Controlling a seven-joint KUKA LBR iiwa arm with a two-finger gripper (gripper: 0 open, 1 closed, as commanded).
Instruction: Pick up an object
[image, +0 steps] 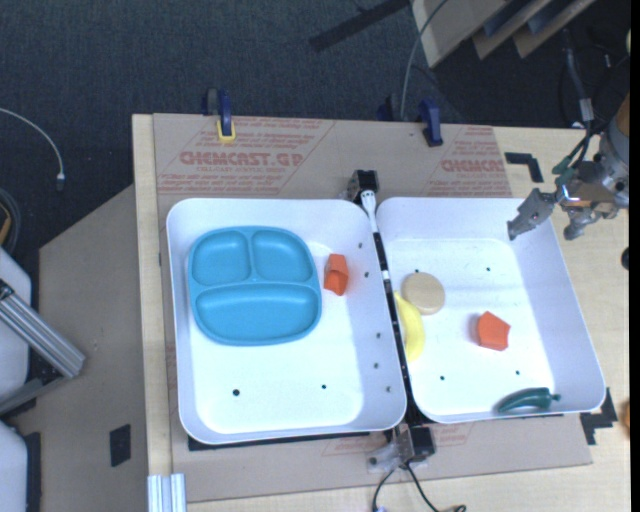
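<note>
We find the gripper (552, 216) at the right edge, above the far right corner of the right bin (560, 290), its two fingers spread apart with nothing between them. Most of the arm is cut off by the frame, so we make out little beyond the wrist. Below it in the right bin lie an orange block (492, 331) near the middle, a round tan disc (424, 292) toward the left wall, and a yellow banana-like piece (411, 327) touching the disc's lower side. A green object (525, 401) rests at the near right rim; its shape is hard for us to tell. The left bin (270, 400) holds a blue divided plate (255, 284) and, just beside it, a small orange piece (336, 274). Both bins sit on the desk (160, 300).
</note>
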